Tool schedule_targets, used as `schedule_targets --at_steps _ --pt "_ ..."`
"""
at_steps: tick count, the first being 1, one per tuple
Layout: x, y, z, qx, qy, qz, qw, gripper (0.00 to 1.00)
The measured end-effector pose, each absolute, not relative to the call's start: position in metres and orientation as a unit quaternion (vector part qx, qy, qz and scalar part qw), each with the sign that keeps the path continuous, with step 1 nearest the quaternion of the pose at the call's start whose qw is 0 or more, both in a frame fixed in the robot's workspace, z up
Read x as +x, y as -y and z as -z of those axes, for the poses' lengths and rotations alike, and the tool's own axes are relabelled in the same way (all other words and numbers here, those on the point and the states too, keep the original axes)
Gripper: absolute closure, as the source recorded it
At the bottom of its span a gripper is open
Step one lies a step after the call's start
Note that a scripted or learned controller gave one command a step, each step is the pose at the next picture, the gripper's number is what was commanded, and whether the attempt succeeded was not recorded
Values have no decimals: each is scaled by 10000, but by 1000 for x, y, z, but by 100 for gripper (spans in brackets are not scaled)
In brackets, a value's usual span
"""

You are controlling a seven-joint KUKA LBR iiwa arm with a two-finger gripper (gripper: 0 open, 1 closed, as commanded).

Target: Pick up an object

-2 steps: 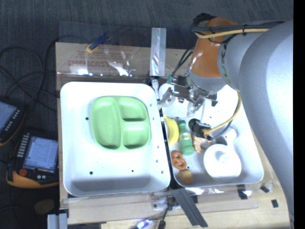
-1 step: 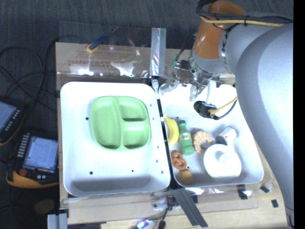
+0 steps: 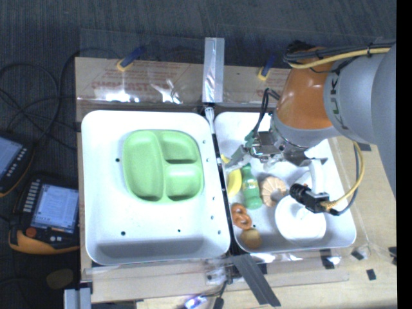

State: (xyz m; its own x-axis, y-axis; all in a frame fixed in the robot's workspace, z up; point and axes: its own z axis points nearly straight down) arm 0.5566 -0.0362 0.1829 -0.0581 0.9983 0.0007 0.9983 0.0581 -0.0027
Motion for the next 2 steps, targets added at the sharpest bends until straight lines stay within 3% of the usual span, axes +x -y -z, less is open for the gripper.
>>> schedule_targets --at_steps 1,2 --pt "516 99 -144 -6592 7519 -8 13 0" --pt "509 112 -89 -5723 8200 25 -32 0"
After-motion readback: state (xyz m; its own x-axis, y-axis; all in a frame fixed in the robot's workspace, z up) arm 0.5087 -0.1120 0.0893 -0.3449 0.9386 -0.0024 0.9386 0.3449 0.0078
